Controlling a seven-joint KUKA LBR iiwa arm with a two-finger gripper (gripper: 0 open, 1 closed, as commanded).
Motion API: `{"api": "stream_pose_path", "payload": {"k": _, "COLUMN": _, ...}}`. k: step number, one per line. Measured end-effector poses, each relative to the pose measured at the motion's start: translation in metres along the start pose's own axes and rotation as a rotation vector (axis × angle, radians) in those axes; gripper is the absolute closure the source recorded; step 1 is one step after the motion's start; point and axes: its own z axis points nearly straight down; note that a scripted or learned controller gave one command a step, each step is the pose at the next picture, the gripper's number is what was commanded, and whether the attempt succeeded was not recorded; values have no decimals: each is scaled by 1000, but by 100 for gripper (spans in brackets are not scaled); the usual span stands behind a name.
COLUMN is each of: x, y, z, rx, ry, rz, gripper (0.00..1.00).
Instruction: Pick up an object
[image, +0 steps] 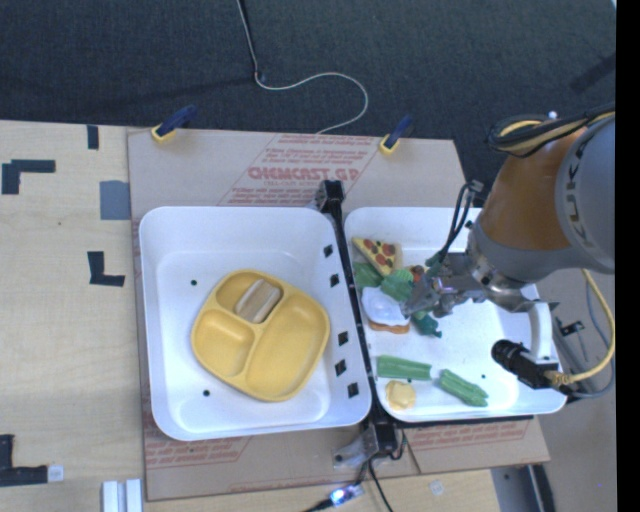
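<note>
In the right bin (500, 402) lie several toy foods: a pizza slice (378, 254) at the back left, a white and tan piece (383, 310), a dark green leafy piece (399, 284), a green bean pod (403, 368), a second green piece (463, 387) and a small yellow piece (400, 395). My gripper (432, 297) hangs low over the bin's middle, right beside the dark green piece and a small teal bit (429, 324). The wrist hides the fingertips.
The left bin (165, 330) holds a yellow divided plate (262, 335) with a tan bread-like piece (259, 299) in its back compartment. A black divider (345, 290) runs between the bins. The arm's body covers the right bin's back right corner.
</note>
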Motion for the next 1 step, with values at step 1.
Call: {"api": "stream_pose_path", "payload": {"k": 1, "x": 18, "y": 57, "z": -11, "rx": -3, "ry": -1, "rz": 0, "gripper": 100}}
